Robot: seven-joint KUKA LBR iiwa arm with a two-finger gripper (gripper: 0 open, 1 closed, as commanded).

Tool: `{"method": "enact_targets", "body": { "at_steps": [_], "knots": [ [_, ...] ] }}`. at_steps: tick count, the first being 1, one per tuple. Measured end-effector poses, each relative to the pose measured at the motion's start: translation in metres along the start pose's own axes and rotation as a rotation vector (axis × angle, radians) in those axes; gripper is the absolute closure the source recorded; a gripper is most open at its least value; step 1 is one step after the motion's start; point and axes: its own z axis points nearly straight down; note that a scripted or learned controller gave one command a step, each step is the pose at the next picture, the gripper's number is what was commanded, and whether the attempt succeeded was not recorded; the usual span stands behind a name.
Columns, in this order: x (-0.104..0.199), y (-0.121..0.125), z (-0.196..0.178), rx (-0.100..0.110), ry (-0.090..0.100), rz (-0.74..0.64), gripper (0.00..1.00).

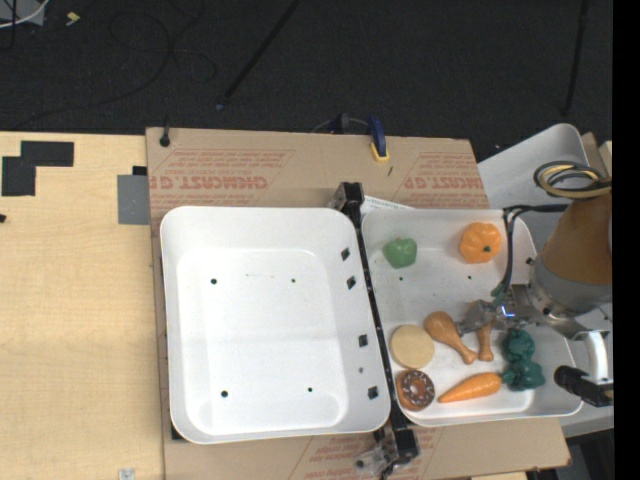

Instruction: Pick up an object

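My gripper (484, 316) is low in the right bin (440, 223), near its right side. It hangs just above a small brown stick-like piece (486, 344) and right beside the thick end of a tan toy drumstick (449, 334). A dark green leafy toy (521, 359) lies just right of the gripper. Also in this bin are an orange pumpkin (479, 242), a green pepper (400, 253), a beige round biscuit (411, 348), a chocolate donut (415, 389) and an orange carrot (469, 389). Nothing is visibly held.
The left bin (190, 268) sits beside the right one, joined by a black divider strip (362, 308). Both rest on cardboard (250, 168) on a wooden bench. A blue-and-yellow clamp (378, 140) stands at the back edge. The arm's orange band (585, 238) rises over the right bin's right rim.
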Motion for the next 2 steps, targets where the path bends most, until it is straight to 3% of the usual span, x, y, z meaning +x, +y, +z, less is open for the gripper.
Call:
{"method": "enact_targets", "body": {
  "at_steps": [1, 2],
  "knots": [
    [-0.002, 0.002, -0.011, -0.004, -0.001, 0.006, 1.00],
    [0.079, 0.014, 0.000, -0.004, 0.001, -0.006, 1.00]
  ]
}}
